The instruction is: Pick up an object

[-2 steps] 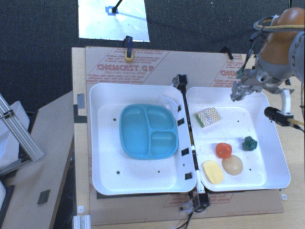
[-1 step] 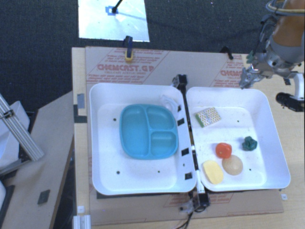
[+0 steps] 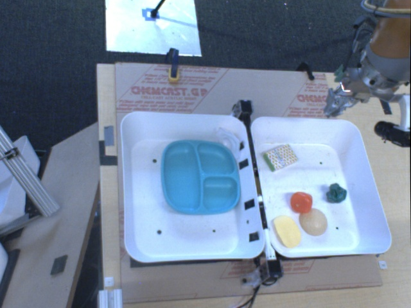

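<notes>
The right bin point(image 3: 359, 146) holds a patterned green-and-white packet point(image 3: 280, 157), a red-orange round object point(image 3: 301, 202), a tan ball point(image 3: 313, 222), a yellow oblong piece point(image 3: 287, 231) and a small dark green lump point(image 3: 336, 193). My gripper point(image 3: 335, 101) hangs at the upper right, above the bin's far right corner and well apart from every object. Nothing shows between its tips.
The left bin point(image 3: 138, 172) holds a blue divided tray point(image 3: 199, 176). A black clip strip point(image 3: 252, 165) joins the two bins. Cardboard point(image 3: 192, 88) lies under them, with a yellow clamp point(image 3: 173, 66) at its far edge. A metal rail point(image 3: 26, 178) leans at the left.
</notes>
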